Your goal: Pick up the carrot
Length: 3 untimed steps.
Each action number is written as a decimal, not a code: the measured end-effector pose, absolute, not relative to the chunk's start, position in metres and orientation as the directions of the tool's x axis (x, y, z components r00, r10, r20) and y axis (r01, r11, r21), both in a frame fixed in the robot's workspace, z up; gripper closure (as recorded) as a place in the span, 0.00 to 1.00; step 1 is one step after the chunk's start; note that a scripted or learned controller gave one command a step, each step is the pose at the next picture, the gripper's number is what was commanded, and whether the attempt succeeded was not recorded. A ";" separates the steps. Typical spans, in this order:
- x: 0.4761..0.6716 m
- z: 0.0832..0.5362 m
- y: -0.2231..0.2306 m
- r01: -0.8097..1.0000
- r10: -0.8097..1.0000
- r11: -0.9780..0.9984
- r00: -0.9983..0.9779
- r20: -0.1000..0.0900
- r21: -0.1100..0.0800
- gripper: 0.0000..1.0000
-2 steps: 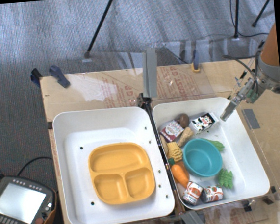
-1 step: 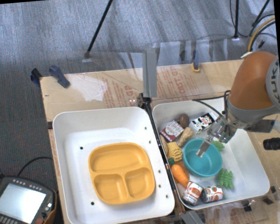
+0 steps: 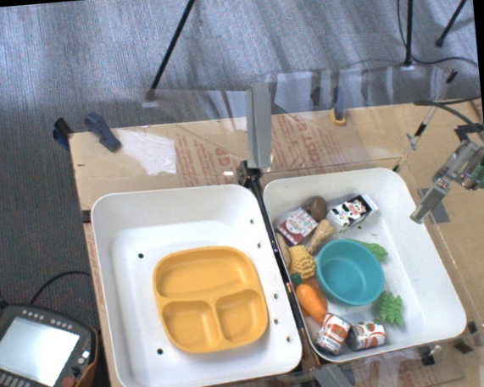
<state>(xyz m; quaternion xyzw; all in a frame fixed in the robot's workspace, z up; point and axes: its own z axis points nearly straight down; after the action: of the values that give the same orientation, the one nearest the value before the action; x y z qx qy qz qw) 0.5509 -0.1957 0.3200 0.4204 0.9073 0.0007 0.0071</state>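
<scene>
Nearest, along the front wall of the right bin [image 3: 444, 297], two small red-and-white cans [image 3: 347, 334] lie side by side. Just behind them the carrot [image 3: 311, 302] lies near the bin's left wall, its tip pointing toward the cans, touching or nearly touching the teal bowl [image 3: 349, 272]. A green leafy toy [image 3: 390, 308] sits right of the cans. The left bin [image 3: 119, 243] holds a yellow divided plate [image 3: 210, 299]. Farther back lie a corn cob [image 3: 300, 261], a red packet [image 3: 297, 225], a brown round item [image 3: 316, 208] and a small milk carton [image 3: 351, 211]. The gripper [image 3: 425, 210] hangs outside the right bin's right rim, well apart from the carrot; finger state cannot be determined.
</scene>
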 end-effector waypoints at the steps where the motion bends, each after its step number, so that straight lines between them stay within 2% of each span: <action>1: 0.616 0.259 -0.212 0.931 0.931 0.365 -0.365 0.001 -0.003 0.00; 2: 0.575 0.087 -0.210 0.922 0.922 0.388 -0.388 0.011 -0.011 0.00; 3: 0.530 0.087 -0.124 0.963 0.963 0.271 -0.271 0.005 -0.003 0.00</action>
<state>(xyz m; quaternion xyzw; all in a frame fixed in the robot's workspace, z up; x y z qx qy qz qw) 0.5298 -0.1244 0.0870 0.6037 0.7972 0.0003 -0.0029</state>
